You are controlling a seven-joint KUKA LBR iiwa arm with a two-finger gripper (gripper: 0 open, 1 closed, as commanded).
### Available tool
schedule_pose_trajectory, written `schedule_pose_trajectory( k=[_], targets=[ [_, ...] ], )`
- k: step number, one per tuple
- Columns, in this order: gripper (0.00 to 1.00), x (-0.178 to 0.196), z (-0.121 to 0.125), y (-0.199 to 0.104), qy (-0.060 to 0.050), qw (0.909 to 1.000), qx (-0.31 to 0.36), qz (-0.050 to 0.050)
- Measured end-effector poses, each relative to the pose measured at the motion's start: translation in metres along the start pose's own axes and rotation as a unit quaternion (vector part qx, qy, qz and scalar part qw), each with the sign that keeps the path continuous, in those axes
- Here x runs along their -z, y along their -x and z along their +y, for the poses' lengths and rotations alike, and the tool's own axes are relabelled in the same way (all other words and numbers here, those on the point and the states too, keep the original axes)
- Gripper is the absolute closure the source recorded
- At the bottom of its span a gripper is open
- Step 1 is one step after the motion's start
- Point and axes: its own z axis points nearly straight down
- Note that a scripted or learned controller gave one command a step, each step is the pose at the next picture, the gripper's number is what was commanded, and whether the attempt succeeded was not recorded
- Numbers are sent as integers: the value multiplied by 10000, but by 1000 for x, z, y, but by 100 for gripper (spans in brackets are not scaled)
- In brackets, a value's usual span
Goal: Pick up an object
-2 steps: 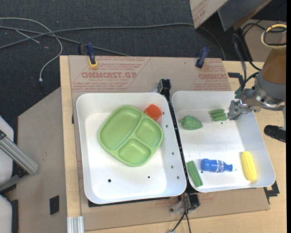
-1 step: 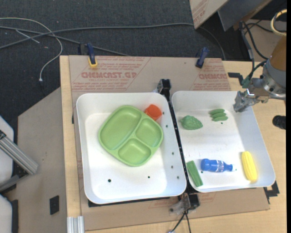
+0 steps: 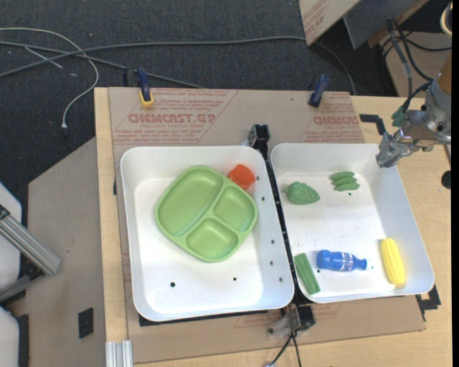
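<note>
Camera view, claw (image 3: 388, 156) at right bin (image 3: 409, 208) far rim, grip unclear, peas (image 3: 345, 180) nearby.

Red print ran across the brown cardboard sheet (image 3: 215, 107) under the bins. At its far left, behind the left bin (image 3: 136, 215), the large letters read "CHEMCAST GP", with smaller lines beneath too fine to read. The same print repeated at the far right, behind the right bin (image 3: 409, 208), only partly legible. A cardboard box (image 3: 323, 18) at the far edge bore red lettering too cropped to read.
</note>
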Motion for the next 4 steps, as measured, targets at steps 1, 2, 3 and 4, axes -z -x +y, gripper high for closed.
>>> schedule_pose_trajectory(
  k=[1,2,3,4],
  targets=[
    [100,-12,5,-45,-39,10000,19,23],
    [100,-25,-2,-98,-45,10000,22,26],
    [100,-22,1,-146,-30,10000,22,23],
    [100,-21,-1,-205,-34,10000,27,24]
  ],
)
